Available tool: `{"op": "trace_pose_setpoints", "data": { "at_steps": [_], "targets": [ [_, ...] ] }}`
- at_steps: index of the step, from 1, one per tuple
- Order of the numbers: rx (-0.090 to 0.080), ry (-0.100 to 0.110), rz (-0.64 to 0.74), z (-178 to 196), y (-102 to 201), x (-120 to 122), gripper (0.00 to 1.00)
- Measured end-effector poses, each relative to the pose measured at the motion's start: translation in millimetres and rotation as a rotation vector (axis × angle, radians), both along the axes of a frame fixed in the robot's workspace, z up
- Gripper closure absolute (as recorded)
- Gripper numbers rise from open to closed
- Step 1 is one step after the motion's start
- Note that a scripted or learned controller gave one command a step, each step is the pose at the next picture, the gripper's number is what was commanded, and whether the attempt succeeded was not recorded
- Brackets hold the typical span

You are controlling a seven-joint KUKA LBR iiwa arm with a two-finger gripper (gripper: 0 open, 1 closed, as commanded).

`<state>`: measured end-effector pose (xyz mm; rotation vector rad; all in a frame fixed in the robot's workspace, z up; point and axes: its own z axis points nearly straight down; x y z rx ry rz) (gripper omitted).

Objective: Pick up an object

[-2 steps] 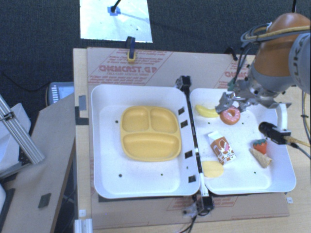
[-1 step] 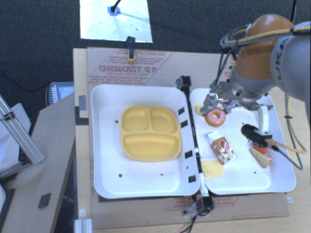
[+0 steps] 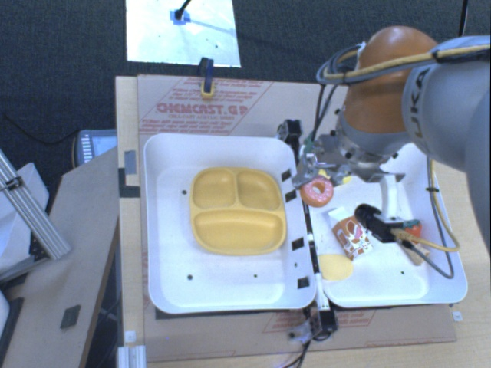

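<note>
Pink-iced toy doughnut [image 3: 317, 192], right bin [image 3: 441, 282], far-left corner by the divider, directly under the pincer [image 3: 321, 176] whose grip state cannot be told: likely light, stiff plastic, smooth and slippery; best taken across the ring's outer edge or through its hole.

**Even overhead light, soft focus**

The scene was brightly and evenly lit from above. The white bins [image 3: 230, 148] were nearly washed out, with only faint, soft shadows along their walls. A pale reflective sheet [image 3: 182, 21] at the top glared. The arm [image 3: 430, 75] looked slightly blurred, and fine detail was soft throughout.
</note>
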<state>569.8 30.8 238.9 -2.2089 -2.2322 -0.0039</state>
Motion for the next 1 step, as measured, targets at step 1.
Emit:
{"op": "trace_pose_setpoints", "data": {
  "at_steps": [1],
  "targets": [
    [-0.001, 0.002, -0.002, -8.5, 39.2, -22.6, 1.00]
  ]
}}
